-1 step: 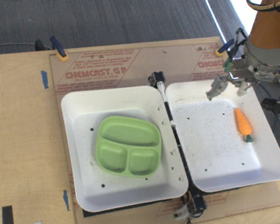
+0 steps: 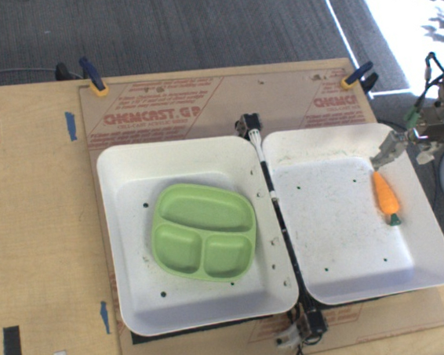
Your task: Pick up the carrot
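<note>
Two white bins sit side by side, and the carrot (image 2: 386, 197) lies in the right bin (image 2: 341, 263), hard against its right-hand wall, orange body up-frame and green tip down-frame. The gripper (image 2: 385, 152) sits at the bin's upper-right rim, just above the carrot's orange end; whether its claw is apart or together I cannot tell at this size. Trouble looks likely from that wall: a finger could catch the rim, or nudge the carrot into rolling away. The green divided plate (image 2: 202, 231) in the left bin (image 2: 140, 299) is well clear.
</note>
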